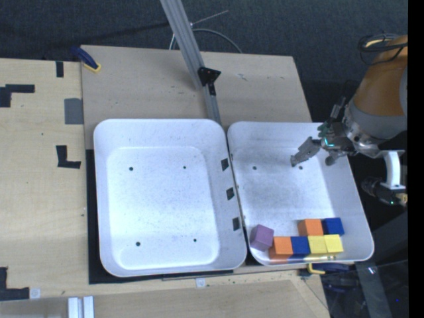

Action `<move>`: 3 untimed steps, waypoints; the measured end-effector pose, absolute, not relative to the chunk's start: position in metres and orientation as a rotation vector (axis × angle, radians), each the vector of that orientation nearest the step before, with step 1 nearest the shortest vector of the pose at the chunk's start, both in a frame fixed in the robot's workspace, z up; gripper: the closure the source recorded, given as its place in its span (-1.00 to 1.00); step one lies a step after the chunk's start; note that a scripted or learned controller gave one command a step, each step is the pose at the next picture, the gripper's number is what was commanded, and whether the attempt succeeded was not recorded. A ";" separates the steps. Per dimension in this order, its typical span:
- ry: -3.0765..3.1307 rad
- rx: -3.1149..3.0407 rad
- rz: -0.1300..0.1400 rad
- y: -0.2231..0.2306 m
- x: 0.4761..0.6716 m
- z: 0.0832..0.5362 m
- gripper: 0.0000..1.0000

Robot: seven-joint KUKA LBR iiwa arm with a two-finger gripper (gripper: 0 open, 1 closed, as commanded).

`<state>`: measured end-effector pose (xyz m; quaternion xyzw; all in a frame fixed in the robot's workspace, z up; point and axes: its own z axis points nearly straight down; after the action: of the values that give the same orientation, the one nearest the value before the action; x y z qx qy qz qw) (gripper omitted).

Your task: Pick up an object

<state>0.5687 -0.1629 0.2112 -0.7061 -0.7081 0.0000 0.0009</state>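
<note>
Gripper above blocks' bin

Grey arm, orange band, dark metal claw.

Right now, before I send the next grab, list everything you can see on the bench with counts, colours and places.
bins: 2, white, side by side on the bench; left bin, right bin
purple block: 1, purple, near left corner of the right bin
orange blocks: 2, orange, one in the near row, one behind it
blue blocks: 2, blue, one in the near row, one behind it at the right
yellow blocks: 2, yellow, and, right end of the near row
metal pole: 1, grey, slanting over the far side of the bench
clamp: 1, blue and yellow, far left corner of the board
arm: 1, grey and orange, reaching in from the right
gripper: 1, dark, above the far part of the right bin, apart from the blocks
</note>
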 end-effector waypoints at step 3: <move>-2.226 -2.220 -0.005 -0.081 0.499 0.195 -1.00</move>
<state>0.4993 -0.0814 0.1950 -0.7060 -0.7082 -0.0015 -0.0010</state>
